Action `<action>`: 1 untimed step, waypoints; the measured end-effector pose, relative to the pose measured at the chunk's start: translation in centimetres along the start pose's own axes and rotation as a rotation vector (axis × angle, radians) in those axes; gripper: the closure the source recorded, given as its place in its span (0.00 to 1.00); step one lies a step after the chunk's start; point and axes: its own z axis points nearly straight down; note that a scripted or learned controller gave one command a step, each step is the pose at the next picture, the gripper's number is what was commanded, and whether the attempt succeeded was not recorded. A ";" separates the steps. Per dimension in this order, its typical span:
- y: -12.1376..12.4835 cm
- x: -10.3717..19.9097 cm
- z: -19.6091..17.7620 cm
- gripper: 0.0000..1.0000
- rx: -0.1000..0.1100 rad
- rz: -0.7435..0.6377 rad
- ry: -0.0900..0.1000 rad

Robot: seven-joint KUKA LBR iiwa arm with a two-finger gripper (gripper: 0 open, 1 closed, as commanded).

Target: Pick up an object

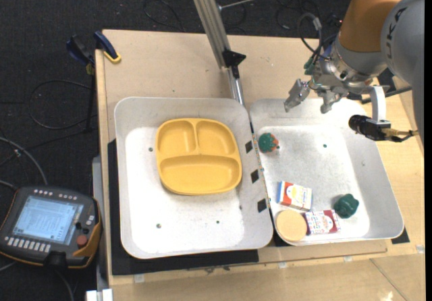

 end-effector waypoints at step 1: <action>0.0 0.0 0.0 0.00 -0.001 -0.001 -0.001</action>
